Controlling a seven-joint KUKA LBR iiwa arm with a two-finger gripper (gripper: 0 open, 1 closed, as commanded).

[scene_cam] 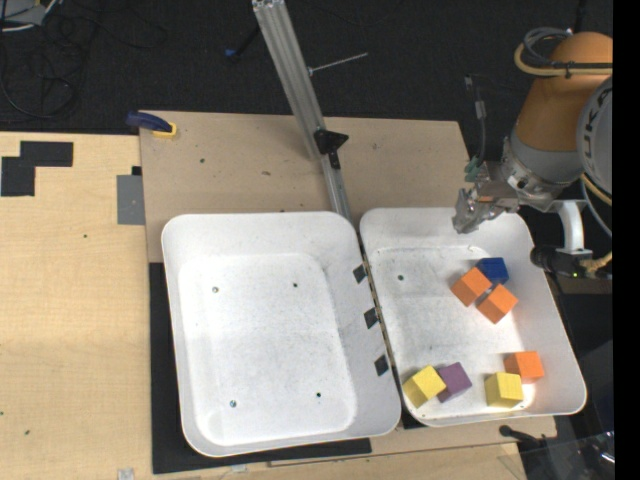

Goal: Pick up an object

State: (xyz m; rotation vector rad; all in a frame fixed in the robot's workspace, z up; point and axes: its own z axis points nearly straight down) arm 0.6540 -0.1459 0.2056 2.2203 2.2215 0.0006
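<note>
The right bin (420, 240) holds several small blocks. Two orange blocks (471, 287) (497, 303) and a blue block (493, 268) cluster near its far right. At the front lie a yellow block (425, 384) touching a purple block (455, 378), plus another yellow block (503, 389) beside an orange block (525, 366). My gripper (470, 212) hangs above the bin's far edge, above and left of the blue block, with nothing visible between its fingers.
The left bin (200, 238) sits beside the right one, with black clips (372, 318) along the shared edge. A slanted aluminium rail (295, 78) rises behind the bins. A blue and yellow clamp (152, 123) sits at the bench's far left corner.
</note>
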